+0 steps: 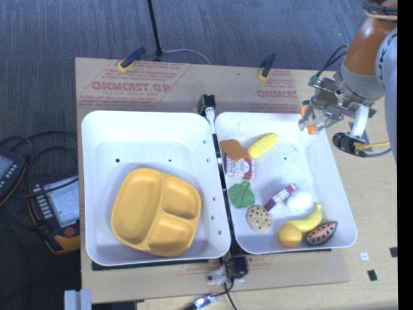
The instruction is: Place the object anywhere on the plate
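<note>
Above the far right corner of the right bin (335, 173), the gripper (311, 123) is seen just over the bin's rim, with nothing visibly held; whether it is spread or pressed together cannot be told from this slant. The yellow plate (156, 210), divided into three compartments, lies in the left bin (103, 141), towards that bin's near edge. The objects to be chosen from are gathered in the right bin: a corn cob (262, 144) near its far edge, a red-and-white packet (239, 168) and a green leaf (241, 194) by the divider, a cookie (259, 218), a white egg (299, 201), a banana (308, 219), a lemon (290, 236) and a watermelon slice (320, 233) along the near edge.

No object appears to be picked yet. An isolated item such as the corn cob is judged best approached from straight above, so that neighbours are not disturbed, then lifted well clear of the divider before being carried across.

The arm (371, 44) is reached in from the worktop's right edge, its orange band above the wrist, the wrist angled down and leftward.
</note>
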Action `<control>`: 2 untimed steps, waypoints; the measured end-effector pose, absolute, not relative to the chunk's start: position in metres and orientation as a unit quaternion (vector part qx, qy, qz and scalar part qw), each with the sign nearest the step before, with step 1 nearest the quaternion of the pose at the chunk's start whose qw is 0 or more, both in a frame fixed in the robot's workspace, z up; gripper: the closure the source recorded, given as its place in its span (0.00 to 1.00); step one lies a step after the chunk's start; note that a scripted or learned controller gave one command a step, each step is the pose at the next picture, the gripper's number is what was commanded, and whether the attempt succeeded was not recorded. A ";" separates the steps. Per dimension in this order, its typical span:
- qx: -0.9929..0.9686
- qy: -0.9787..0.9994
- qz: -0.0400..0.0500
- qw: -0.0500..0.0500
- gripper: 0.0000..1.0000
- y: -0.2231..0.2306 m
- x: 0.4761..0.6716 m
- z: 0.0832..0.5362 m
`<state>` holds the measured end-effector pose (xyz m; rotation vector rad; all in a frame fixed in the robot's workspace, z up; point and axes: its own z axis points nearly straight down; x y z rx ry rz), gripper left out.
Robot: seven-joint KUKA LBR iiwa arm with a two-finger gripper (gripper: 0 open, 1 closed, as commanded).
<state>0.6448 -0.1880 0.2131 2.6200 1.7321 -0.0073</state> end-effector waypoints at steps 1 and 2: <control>0.854 0.520 -0.001 0.001 1.00 -0.215 0.652 0.244; 0.853 0.522 -0.005 0.002 1.00 -0.215 0.652 0.252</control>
